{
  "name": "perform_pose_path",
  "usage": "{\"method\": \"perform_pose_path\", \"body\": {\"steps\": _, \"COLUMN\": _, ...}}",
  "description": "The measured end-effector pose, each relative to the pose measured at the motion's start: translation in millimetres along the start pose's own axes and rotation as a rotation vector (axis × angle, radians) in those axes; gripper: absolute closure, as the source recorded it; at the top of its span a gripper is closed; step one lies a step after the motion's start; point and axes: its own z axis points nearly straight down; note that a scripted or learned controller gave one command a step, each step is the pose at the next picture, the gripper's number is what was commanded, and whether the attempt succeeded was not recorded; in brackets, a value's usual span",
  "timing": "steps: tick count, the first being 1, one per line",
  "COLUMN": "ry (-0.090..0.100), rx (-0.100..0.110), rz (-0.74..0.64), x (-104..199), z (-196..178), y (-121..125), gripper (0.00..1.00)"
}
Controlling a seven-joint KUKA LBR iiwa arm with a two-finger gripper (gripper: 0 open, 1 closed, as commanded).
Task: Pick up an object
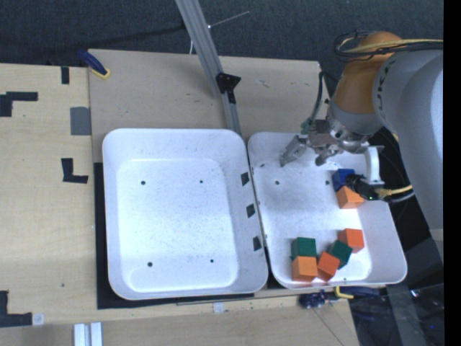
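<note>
i see the gripper fingers spread apart, nothing between them. it hangs over the right bin's far end, the arm reaching in from the right.

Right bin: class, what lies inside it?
The right bin holds orange blocks, green blocks and a blue block, partly hidden beside an orange one. The gripper hangs above it.
</note>
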Motion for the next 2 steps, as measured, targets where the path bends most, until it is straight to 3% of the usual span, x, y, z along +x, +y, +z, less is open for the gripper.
{"method": "perform_pose_path", "body": {"steps": 1, "ry": 0.000, "rx": -0.001, "rz": -0.001, "x": 0.8, "z": 46.6, "y": -1.4, "gripper": 0.00}}
{"method": "perform_pose_path", "body": {"steps": 2, "ry": 0.000, "rx": -0.005, "rz": -0.002, "x": 1.3, "z": 33.4, "y": 0.0, "gripper": 1.00}}
